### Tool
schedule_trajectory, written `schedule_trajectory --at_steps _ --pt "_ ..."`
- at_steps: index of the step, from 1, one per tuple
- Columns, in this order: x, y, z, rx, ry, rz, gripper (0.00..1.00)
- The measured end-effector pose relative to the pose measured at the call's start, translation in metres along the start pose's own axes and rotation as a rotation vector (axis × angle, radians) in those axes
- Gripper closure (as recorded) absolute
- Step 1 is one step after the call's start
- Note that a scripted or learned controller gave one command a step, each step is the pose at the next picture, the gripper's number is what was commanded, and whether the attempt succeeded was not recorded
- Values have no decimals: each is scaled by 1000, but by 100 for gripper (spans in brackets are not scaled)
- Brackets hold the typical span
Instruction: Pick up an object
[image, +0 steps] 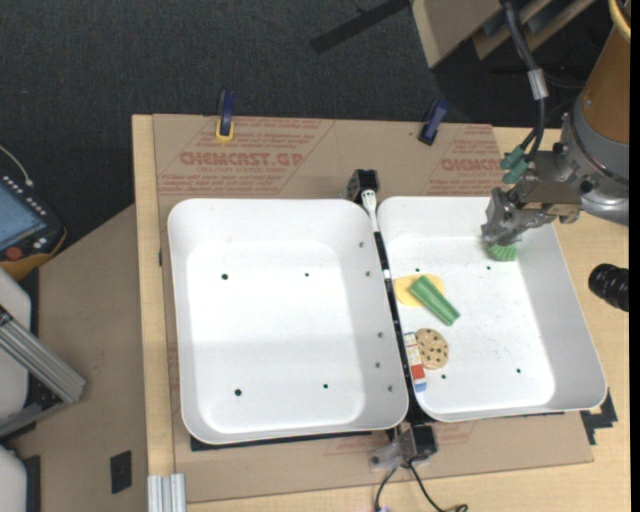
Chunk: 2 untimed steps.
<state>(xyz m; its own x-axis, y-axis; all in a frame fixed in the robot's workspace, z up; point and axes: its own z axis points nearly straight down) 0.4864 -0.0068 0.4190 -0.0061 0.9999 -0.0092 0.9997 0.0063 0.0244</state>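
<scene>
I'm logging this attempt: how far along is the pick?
Done: the gripper is down in the right bin, at a small green object. In hand: nothing visibly lifted. Left: securing and raising an object; the green block and cookie lie untouched.

Arm (600, 120) cut off by top and right edges; you see wrist end alone. Gripper (503, 238) covers most of small green object (503, 252) in right bin (560, 300); finger positions too small to tell. Green block (435, 299) overlaps yellow piece (406, 290). Red-and-blue item (417, 373) partly under cookie (432, 348), identity unclear.
</scene>
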Motion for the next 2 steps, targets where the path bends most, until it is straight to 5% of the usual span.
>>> schedule_trajectory --at_steps 1,2 --pt "31 20 51 31 10 4 100" --pt "29 21 37 23 9 5 100"
